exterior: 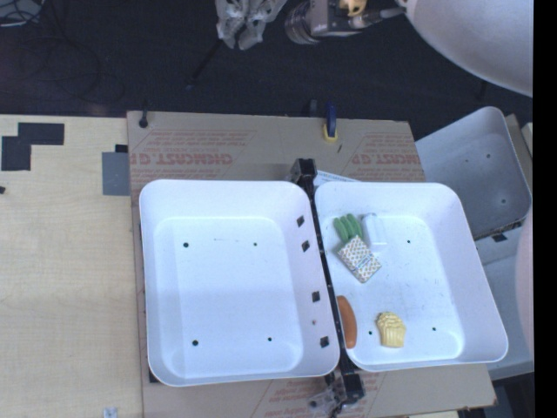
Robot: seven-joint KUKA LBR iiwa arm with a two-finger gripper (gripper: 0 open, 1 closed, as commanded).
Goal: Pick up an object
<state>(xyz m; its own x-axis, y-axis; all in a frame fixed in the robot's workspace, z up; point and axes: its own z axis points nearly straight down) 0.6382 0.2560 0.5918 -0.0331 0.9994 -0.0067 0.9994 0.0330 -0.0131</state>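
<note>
In the right-hand shallow white plastic bin, a green ridged bundle touches a white speckled packet. An orange sausage-shaped piece lies against the wall by the neighbouring white bin, with a lumpy yellow plastic piece near it. The grey gripper hangs beyond the bins' far side.

Insp. note: my gripper, well beyond far rim of right bin, is blurred, its top cut by frame edge. In right bin, far-left part: pale item, near-white on white, type indeterminate. At right bin's left wall: orange item, too small to ID.
</note>
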